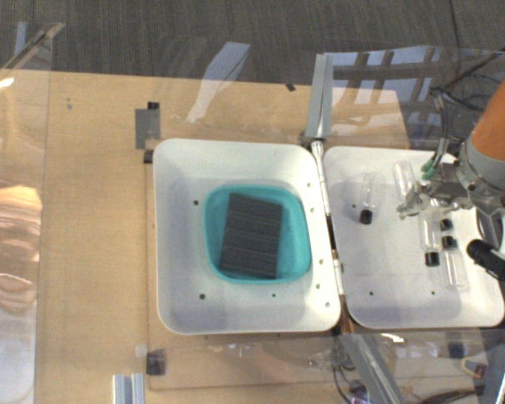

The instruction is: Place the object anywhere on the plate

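Gripper [436, 225] fingers spread apart over right bin [404, 305]; dark object [251, 235] lies on teal plate [296, 225].

A dark grey, nearly black rectangular block [252, 235] lies flat on a teal plate [296, 251]. Its top face carries several faint parallel grooves running across its short width, which give it a ribbed look. The block sits close to the plate's middle, its long side running roughly from the far edge toward the near edge, turned slightly so its far end leans to the right. It lies wholly within the plate's rim, with a band of teal showing on every side. The plate is squarish with rounded corners and a raised rim, and it rests upright in the middle of the left white bin [177, 293].
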`<action>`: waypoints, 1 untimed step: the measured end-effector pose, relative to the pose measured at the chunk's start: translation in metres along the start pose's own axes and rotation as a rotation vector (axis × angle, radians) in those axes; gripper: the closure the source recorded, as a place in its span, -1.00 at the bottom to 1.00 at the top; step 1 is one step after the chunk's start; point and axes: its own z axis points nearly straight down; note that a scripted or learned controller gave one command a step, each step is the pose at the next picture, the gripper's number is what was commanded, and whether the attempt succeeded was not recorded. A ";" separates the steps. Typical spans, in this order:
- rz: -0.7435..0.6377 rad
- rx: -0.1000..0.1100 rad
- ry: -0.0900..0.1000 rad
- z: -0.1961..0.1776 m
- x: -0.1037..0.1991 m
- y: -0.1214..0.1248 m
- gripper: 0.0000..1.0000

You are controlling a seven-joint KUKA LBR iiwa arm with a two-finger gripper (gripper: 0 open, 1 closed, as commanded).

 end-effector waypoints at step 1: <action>-0.179 0.004 0.002 0.034 0.073 0.006 1.00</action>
